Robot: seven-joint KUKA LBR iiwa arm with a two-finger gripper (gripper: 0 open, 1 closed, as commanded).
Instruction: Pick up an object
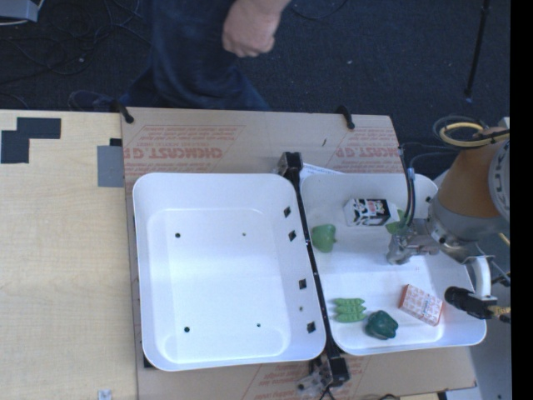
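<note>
While the claw (403, 249), grip state unclear, hangs in the right bin (454, 333), a milk carton (367, 211) sits near

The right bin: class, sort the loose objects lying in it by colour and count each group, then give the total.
Green: 3, a light green lump, a ridged green piece, and a dark green lump
Black and white: 1, a small carton
Orange and white: 1, a flat box
Total: 5, all in the right bin
</note>
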